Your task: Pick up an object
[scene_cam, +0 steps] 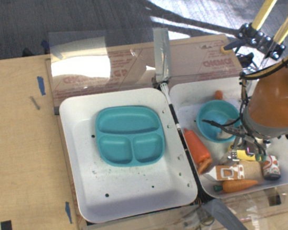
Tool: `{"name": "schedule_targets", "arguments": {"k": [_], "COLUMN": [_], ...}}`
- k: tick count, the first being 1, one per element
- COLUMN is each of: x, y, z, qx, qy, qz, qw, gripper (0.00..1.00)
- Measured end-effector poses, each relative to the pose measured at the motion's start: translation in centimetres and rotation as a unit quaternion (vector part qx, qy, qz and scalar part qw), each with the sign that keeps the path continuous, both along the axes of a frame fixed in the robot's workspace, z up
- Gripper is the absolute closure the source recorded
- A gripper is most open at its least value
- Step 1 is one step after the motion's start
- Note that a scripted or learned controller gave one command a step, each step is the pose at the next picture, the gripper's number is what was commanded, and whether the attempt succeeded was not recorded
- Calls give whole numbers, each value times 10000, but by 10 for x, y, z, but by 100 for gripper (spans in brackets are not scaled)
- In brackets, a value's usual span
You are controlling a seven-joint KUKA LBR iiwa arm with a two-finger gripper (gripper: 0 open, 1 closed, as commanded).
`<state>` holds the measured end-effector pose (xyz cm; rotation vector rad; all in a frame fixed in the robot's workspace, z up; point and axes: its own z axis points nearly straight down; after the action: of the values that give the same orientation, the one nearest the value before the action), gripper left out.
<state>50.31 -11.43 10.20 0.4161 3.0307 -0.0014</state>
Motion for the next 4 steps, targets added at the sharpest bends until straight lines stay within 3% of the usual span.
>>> {"name": "schedule_targets", "arguments": {"k": [1, 2, 3, 4], "x": [96, 106, 116, 57], "y": [-7, -21, 8, -32], "z": [38, -5, -9, -9], "qx": [73, 88, 94, 99], "qy": [345, 271, 284, 298], "qz": [-380, -716, -720, -1000], "qw": [9987, 9970, 9970, 9945], "gripper": [0, 0, 0, 0]}}
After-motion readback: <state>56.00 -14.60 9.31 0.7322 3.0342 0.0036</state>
